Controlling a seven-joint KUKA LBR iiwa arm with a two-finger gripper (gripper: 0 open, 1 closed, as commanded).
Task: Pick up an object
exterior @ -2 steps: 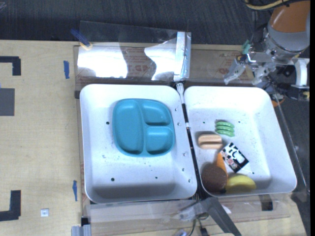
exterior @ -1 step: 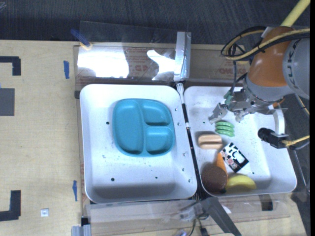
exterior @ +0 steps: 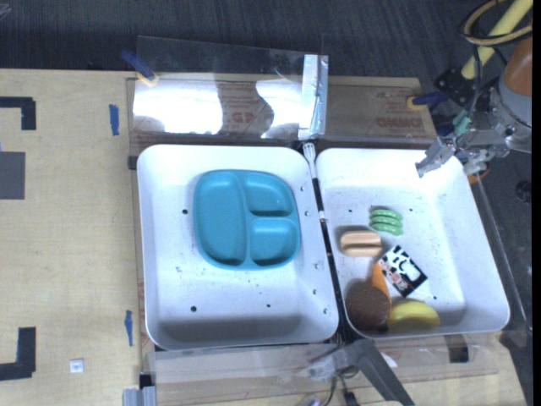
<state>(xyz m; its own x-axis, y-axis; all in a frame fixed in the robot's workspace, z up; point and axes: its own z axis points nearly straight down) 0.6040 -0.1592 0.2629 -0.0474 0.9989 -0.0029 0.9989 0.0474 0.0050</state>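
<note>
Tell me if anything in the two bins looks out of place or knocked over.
Nothing stands out. The blue divided plate lies flat in the left bin. The toy foods crowd the right bin's lower half, including the green item and the yellow one, with nothing spilled over a rim.

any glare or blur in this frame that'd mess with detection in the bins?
Camera view: strong glare on the clear panel behind the left bin; bright washout on the right bin near its top wall; gripper soft and hard to resolve; blue tray and toy food evenly lit, slightly soft.
</note>
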